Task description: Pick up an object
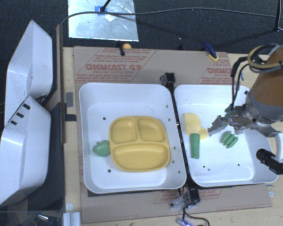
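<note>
The arm (269, 91) reaches in from the right, over the right bin (240, 173), and its gripper (219, 124) hangs low near the middle of that bin. I judge this to be the approach step: nothing sits between the fingers, so the pick is not yet made.

The jaws look parted a little, two dark tips pointing left toward the yellow piece (193, 124), with bare white floor showing between them. They hold nothing.

Three things lie in the right bin. The yellow piece sits near the bin's left wall, about halfway along it. A green stick (195, 145) lies just below it, upright in the view, its top touching or all but touching the yellow piece. A green leaf (228, 139) lies toward the bin's middle, just beneath the wrist. The nearest candidate seems to be the yellow piece, just beside the fingertips.

The next move, as I read it, calls for the gripper to shift slightly left, drop until the tips straddle the yellow piece, then close. The green stick lies close by and could get nudged.

In the left bin (132, 91) a yellow tray (139, 142) lies in the middle with a green lump (101, 148) against its left edge, well apart from the arm.
</note>
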Robot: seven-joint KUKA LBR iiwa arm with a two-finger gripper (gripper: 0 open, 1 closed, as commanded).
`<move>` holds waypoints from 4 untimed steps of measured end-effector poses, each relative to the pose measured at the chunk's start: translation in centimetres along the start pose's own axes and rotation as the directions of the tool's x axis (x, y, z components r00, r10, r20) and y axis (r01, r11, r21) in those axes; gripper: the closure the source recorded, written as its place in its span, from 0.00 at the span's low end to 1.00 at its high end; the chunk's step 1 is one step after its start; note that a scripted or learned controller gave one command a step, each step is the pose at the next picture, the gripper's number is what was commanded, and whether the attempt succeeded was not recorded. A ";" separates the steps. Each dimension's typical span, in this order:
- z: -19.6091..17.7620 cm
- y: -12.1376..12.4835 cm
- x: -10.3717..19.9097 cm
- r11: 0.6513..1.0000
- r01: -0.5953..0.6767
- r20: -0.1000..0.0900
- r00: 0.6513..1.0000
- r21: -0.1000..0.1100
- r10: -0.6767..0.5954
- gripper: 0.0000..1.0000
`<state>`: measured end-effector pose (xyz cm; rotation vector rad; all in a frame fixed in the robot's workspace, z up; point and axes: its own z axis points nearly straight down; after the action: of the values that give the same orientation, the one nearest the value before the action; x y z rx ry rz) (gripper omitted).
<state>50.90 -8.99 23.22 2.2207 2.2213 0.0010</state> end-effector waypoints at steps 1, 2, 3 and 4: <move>15.1 2.9 -2.6 1.000 -0.001 0.000 1.000 0.004 0.001 0.00; 14.8 8.3 -1.9 1.000 0.002 0.000 1.000 -0.001 -0.002 0.00; 12.4 3.5 0.8 1.000 0.001 -0.001 1.000 0.000 -0.001 0.00; 8.1 3.6 6.8 1.000 0.004 -0.004 1.000 -0.001 -0.004 0.00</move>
<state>54.55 -2.23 15.13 2.2175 2.2274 0.0074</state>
